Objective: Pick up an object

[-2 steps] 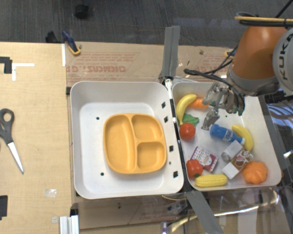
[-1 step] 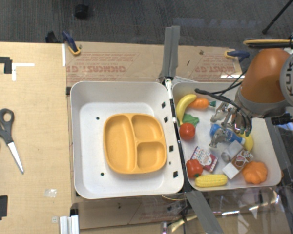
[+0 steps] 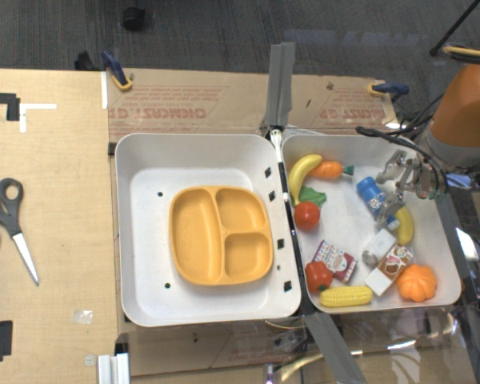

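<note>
two bananas (image 3: 302, 174), two tomatoes (image 3: 307, 215), two bins (image 3: 136, 214)

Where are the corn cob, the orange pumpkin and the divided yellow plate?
corn cob (image 3: 346, 296), camera view, middle of the cob.
orange pumpkin (image 3: 417, 283), camera view, its top.
divided yellow plate (image 3: 178, 238), camera view, its left rim.

Orange band, grey wrist, black cables, silvery metal gripper (image 3: 396, 184).

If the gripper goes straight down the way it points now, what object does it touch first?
Probably the blue object. The gripper points down into the right bin, beside that object's right edge. A small yellow banana lies just nearer the camera. Height is unclear in this slanted view, so it might reach the bin floor instead.
</note>
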{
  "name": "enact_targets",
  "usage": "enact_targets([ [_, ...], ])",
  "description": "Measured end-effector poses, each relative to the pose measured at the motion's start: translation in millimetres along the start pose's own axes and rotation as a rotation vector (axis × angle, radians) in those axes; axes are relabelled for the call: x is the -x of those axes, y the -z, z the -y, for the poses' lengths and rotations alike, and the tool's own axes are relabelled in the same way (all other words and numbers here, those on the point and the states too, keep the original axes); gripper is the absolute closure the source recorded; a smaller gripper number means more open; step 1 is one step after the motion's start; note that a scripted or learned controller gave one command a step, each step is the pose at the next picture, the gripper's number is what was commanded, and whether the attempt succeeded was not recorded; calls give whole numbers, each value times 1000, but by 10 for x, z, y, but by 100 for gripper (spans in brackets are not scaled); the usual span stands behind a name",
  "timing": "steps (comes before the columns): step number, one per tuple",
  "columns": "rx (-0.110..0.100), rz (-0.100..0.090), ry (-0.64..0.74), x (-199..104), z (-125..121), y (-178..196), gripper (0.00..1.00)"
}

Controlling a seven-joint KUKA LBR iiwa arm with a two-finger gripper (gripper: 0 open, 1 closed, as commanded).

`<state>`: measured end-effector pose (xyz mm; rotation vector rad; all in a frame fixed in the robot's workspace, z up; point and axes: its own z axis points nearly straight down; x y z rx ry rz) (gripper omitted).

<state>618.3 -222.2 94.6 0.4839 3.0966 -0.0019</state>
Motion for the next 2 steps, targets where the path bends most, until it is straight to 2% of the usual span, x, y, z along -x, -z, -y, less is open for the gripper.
enact_targets([
  [1, 1, -4, 8, -101, -403, -15, 0],
  [2, 3, 0, 7, -90, -413, 83, 100],
])
